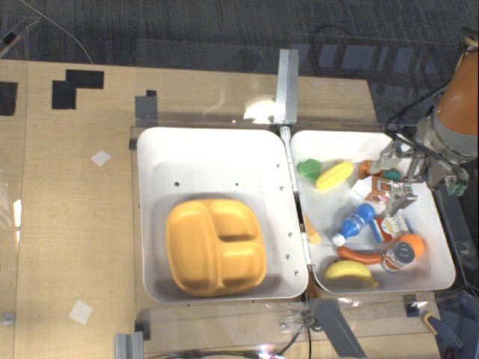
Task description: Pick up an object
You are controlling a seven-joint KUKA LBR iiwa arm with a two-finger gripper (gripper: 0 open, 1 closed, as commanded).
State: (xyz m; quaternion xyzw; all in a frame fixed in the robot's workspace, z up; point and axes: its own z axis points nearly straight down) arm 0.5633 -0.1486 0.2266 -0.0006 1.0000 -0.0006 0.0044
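My gripper (397, 178) hangs over the right part of the right bin (447, 269), open, with nothing between its fingers. Right under and beside it lie a small white and red carton (380, 190) and an orange-brown piece (367, 169). A blue bottle (356, 223) with a white cap lies left of and below the gripper. Towards the bin's front are a red pepper-like piece (361, 256), a banana (350, 271), a dark-topped can (399, 256) and an orange ball (416, 244). At the bin's far left sit a green object (307, 168) and a yellow object (334, 175).
The left bin (157, 155) holds a yellow divided tray (215, 244) in its front half. A metal post (287, 84) stands behind the wall shared by the bins. Wooden bench top (67, 223) spreads out to the left.
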